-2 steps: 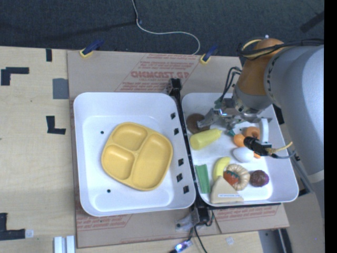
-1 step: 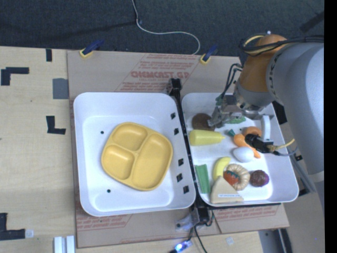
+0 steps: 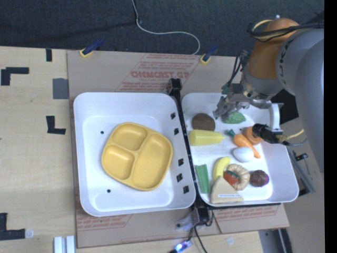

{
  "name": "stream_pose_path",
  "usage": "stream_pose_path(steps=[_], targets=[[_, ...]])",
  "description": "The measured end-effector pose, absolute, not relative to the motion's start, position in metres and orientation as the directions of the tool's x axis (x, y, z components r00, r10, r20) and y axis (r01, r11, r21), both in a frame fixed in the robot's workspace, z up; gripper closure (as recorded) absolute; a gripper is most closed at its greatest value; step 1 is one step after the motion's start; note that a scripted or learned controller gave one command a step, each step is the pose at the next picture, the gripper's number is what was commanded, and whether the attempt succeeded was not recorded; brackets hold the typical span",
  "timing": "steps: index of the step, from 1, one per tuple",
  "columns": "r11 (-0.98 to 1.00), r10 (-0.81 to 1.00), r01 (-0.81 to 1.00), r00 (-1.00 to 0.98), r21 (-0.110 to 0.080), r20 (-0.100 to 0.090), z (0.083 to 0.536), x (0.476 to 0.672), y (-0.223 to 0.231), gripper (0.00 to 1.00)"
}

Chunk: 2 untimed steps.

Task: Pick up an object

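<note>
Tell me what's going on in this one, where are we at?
The arm's gripper is down in the right bin, at its far side, just above a green item and next to a brown round piece. Nothing is visibly held. The rest of the toy food lies loose in that bin: a yellow corn piece, a carrot, a white egg and others nearer the front. The left bin holds a yellow divided plate.
</note>
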State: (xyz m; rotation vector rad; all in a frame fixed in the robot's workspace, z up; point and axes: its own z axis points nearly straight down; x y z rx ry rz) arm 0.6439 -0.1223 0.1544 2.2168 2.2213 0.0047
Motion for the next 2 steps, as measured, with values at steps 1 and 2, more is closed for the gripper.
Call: stream_pose_path(steps=[1,2], targets=[[0.001,1.0,1.0,-0.001,0.004,-0.001,0.2,0.646,-0.129,1.0],[0.002,1.0,1.0,-0.002,0.001,0.0,0.226,0.647,-0.128,1.0]])
